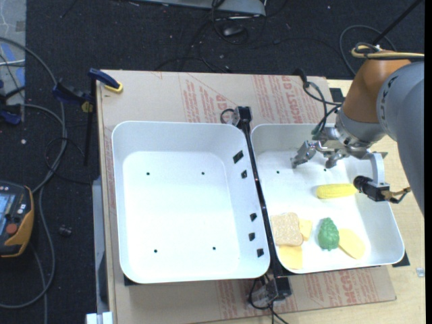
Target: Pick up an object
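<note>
Two bins [182, 137]; one corn [336, 192], one toast [287, 229], one broccoli [328, 234].

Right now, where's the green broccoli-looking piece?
The green piece lies in the right bin, near its front edge, between the bread slice on its left and a yellow piece on its right.

arm [398, 93] cut off at right edge, handheld device [13, 218] cropped at left
</note>
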You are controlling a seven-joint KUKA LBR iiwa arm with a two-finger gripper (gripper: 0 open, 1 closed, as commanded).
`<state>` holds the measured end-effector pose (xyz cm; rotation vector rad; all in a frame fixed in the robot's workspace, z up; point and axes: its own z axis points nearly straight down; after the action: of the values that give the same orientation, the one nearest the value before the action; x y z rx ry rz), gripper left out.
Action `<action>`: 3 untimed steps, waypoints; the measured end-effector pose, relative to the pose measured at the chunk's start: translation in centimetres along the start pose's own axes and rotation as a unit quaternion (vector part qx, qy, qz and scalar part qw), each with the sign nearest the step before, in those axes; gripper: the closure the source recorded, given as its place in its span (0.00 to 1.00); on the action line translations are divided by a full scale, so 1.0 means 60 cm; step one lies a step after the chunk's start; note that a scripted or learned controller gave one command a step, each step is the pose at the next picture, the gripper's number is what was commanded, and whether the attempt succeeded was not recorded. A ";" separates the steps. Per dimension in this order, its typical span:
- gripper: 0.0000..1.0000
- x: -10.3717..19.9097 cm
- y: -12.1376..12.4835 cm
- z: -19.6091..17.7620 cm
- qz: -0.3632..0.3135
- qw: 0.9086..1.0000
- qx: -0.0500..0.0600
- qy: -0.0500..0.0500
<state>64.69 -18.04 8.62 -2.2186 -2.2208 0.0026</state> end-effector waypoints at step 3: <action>1.00 0.014 0.001 -0.226 0.000 1.000 -0.004 -0.001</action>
<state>64.77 -17.19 22.15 -2.2230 -2.2248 -0.0038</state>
